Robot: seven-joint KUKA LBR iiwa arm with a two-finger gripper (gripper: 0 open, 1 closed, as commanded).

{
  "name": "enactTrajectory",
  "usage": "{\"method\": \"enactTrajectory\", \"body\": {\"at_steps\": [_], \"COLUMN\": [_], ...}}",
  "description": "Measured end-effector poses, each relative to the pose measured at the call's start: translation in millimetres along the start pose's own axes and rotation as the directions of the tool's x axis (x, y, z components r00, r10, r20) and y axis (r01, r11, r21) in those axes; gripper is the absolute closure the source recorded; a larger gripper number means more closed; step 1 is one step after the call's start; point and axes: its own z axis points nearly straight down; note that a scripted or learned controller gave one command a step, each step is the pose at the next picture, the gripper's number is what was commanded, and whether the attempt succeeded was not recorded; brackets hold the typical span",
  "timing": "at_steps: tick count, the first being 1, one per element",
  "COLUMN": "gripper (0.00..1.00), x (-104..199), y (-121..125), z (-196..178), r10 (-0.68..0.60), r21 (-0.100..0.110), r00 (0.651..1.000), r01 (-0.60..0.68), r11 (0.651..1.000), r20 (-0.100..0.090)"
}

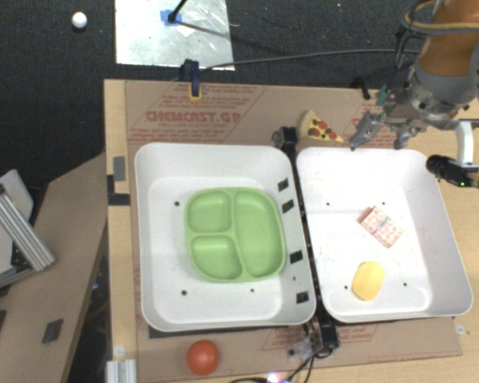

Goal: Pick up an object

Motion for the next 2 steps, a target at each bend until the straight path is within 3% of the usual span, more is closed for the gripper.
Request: {"method": "enactTrajectory", "body": {"at_steps": [1,2], "gripper": [0.00,0.00], "x": [0.3,5.3], "y": [1.9,6.2], "z": [-7.4,35.3], "r10": [-0.002,-0.004], "r21": [-0.011,-0.010], "r00": [1.000,1.000], "r01": [0.002,0.004], "r11": [1.000,1.000], "r20": [0.001,0.001]}}
